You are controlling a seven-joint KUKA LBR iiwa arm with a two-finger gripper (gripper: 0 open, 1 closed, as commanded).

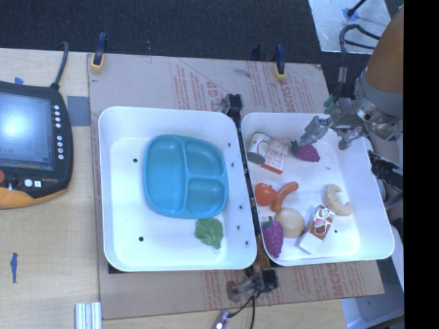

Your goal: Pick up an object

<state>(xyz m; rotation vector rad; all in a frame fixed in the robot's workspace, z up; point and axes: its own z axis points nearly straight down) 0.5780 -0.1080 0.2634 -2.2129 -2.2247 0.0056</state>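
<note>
We found the gripper (306,137) low over the back of the right bin (357,252), its tip right at a small bunch of purple toy grapes (308,152), which lay near the bin's far wall just beside a small printed can (259,144) and a carton (276,157). We judged the grapes the likely target. They looked like light moulded plastic, stiff and bumpy, probably a little slick, so we thought a hold across the narrow middle of the bunch would seat better than one at its tapered end, where it might squirt out. We could not tell how the tool stood, open or closed, since its tip merged with the dark fruit at this slant, nor could we say it gripped anything; at most it touched the grapes' upper left edge.

Nearer the front lay a tomato (264,194), a second bunch of grapes (273,237), a croissant (337,199) and a little milk carton (317,227). The left bin (116,184) held a blue divided plate (185,177) and a green lettuce leaf (210,232).
</note>
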